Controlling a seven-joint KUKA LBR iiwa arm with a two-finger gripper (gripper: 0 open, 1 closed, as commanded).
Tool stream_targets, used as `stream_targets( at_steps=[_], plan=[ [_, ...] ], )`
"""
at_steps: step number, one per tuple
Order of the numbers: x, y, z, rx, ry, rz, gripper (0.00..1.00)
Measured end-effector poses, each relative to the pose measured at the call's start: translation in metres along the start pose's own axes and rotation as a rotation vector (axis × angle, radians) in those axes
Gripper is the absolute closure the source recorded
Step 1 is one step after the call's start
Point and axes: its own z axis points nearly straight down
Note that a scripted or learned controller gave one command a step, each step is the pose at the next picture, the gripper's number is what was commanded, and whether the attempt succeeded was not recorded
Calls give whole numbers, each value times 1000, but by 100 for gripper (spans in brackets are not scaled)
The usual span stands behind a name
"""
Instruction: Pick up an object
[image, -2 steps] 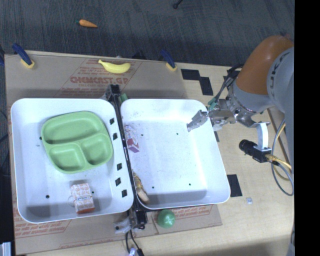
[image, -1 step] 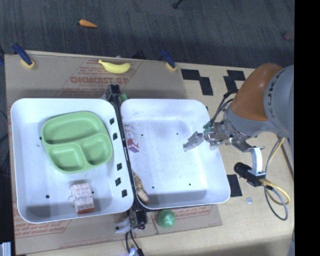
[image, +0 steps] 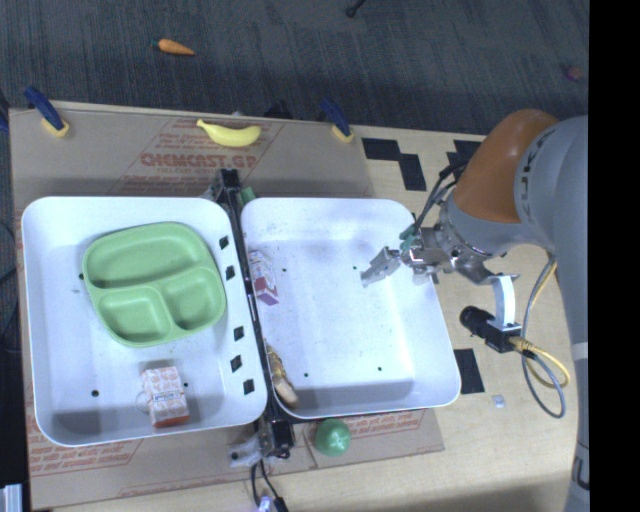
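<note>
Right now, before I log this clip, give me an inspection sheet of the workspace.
Surface: cardboard-covered bench bearing left bin and right bin.
Job's things: green divided tray and small carton in left bin; packet at right bin's left wall.
Clutter: banana, green ball outside bins.
Grippers: gripper over right bin, nothing between its fingers.
Cables: yellow cable by arm.
Surroundings: dark floor, orange object.

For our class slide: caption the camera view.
Gripper over the right bin; green tray in the left bin.
</note>
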Motion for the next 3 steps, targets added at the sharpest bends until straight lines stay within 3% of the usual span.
stream_targets(
  at_steps=[1, 2, 3],
  plan=[
    [0, 56, -32, -1, 0, 0, 0],
    [7, 92, 84, 3, 1, -2, 0],
    [7, 94, 73, 2, 1, -6, 100]
  ],
)
